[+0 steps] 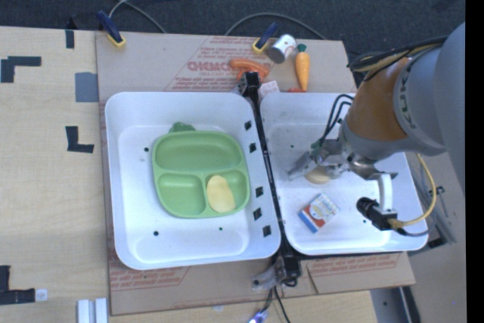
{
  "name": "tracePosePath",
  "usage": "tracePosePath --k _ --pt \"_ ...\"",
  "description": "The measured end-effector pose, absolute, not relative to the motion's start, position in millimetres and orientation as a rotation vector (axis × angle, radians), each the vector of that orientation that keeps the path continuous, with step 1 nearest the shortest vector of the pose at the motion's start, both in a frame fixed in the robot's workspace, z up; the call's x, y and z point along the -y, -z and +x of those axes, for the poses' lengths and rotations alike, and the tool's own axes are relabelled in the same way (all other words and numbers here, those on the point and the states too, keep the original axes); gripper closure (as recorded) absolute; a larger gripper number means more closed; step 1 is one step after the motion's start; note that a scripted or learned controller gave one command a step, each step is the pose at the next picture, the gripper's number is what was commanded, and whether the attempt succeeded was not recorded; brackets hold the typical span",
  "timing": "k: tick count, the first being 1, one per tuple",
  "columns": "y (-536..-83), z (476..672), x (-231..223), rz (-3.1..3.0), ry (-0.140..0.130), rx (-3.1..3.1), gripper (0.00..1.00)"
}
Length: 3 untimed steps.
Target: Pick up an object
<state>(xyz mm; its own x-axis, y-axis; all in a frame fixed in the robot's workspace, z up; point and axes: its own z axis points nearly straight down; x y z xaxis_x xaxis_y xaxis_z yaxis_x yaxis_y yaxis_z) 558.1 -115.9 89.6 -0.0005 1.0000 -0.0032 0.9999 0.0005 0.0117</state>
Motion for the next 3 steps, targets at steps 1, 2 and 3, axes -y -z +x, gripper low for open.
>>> tracePosePath --k 1,2,3 --pt "-101 559.5 117 2.211 -0.012 -2.210 1.00" --pt "-101 559.8 117 2.210 -0.013 -2.210 0.00" --pt "-166 578.9 176 2.221 0.002 -2.219 0.00"
